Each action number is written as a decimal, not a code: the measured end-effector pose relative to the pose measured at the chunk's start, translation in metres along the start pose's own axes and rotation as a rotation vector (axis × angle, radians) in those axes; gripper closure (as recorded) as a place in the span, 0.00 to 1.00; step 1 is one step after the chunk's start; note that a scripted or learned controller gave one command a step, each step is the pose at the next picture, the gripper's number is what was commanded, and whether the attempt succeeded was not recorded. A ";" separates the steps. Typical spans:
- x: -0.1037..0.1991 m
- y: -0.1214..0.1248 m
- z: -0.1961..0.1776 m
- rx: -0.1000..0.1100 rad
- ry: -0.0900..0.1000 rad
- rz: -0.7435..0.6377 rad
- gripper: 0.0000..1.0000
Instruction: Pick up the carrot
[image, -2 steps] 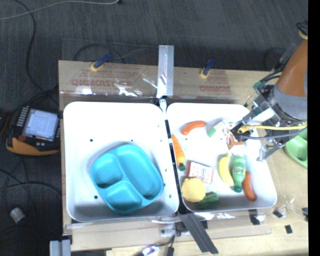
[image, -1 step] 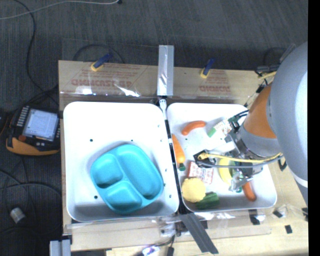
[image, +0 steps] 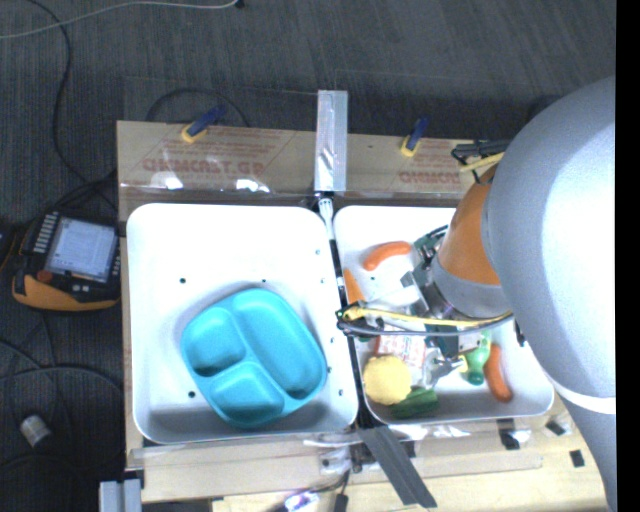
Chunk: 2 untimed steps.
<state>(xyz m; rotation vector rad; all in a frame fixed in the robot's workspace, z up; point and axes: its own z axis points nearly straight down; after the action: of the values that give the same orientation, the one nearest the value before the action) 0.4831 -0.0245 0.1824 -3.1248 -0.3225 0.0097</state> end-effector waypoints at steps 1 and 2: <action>0.024 0.075 -0.075 -0.003 0.001 -0.003 0.00; 0.023 0.100 0.093 -0.001 0.012 0.004 0.00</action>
<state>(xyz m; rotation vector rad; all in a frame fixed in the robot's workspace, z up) 0.5259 -0.1177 0.0888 -3.1258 -0.3157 -0.0089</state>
